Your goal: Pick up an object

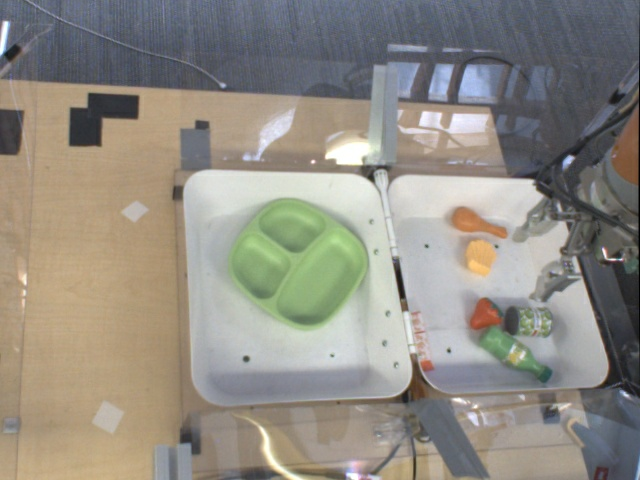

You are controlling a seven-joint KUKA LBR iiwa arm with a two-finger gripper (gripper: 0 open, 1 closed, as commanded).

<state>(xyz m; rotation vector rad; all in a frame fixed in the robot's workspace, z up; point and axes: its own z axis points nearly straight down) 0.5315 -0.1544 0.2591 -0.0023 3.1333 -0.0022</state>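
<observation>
A grey robot arm reaches in from the right over a pale wooden worktop (90, 298) bearing two shallow white bins side by side. Its two-finger claw (545, 253) hangs over the right-hand white bin (430, 268), near that bin's right wall, with its two metal fingers (532, 222) spread wide apart and nothing between them.

Five small objects lie in the right bin, all apart from the claw. An orange drumstick-shaped toy (476, 223) rests toward the bin's far side, left of the upper finger. Just below it sits a small yellow-orange wedge-shaped block (481, 258). Nearer the front edge, a red-orange pepper-like toy (485, 314) lies just beside a small dark can with a green-and-white label (533, 322), which is on its side directly below the lower finger. A green plastic bottle (514, 353) lies tilted at the front of the group, its cap pointing toward the bin's front right corner, close under the red toy and the can.

The left-hand white bin (210, 358) holds a light green plastic plate with three compartments (298, 262), set flat around the middle of the bin and turned at an angle. A narrow divider strip with a red-and-white label (418, 336) runs between the two bins. Black tape marks (100, 116) sit on the worktop at the far left.
</observation>
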